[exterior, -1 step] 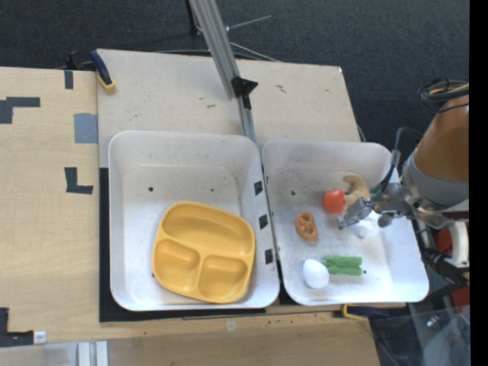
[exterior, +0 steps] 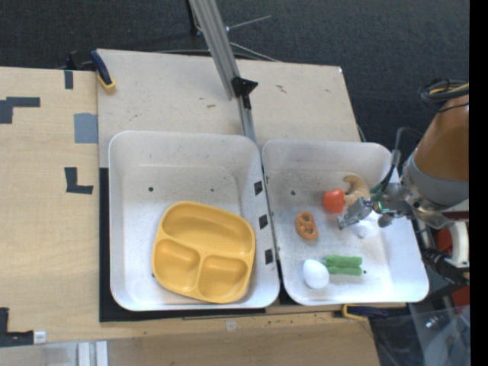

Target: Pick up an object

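The right bin point(exterior: 396, 269) holds a red tomato-like ball point(exterior: 333, 200), a tan curved piece point(exterior: 355, 183), an orange-brown pretzel point(exterior: 306, 225), a white egg point(exterior: 315, 274) and a green bean pod point(exterior: 343, 264). My gripper point(exterior: 363, 213) hangs over the bin's right half, just right of the red ball and below the tan piece. Its metal fingers point(exterior: 351, 216) point left and down, and nothing shows between them. A small white object point(exterior: 363, 230) lies just under the gripper.
In the left bin point(exterior: 130, 158) lies a yellow divided tray point(exterior: 203, 252). A grey metal pole point(exterior: 221, 44) slants down to the divider between the bins. The arm's orange band point(exterior: 446, 139) stands at the right edge, beside cables.
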Controlling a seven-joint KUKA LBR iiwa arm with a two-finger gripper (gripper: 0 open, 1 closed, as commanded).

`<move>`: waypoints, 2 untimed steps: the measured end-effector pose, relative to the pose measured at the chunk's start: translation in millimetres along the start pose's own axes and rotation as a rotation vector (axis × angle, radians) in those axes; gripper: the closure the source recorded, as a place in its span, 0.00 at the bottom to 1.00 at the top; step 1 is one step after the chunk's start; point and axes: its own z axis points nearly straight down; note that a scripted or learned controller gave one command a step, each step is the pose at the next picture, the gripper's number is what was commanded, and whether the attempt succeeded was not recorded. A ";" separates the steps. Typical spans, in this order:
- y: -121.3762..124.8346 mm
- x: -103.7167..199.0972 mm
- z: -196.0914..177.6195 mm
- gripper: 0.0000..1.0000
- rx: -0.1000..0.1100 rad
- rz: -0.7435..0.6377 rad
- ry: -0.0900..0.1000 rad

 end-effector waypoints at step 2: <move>-4.5 5.8 115.5 0.00 0.000 0.001 -0.002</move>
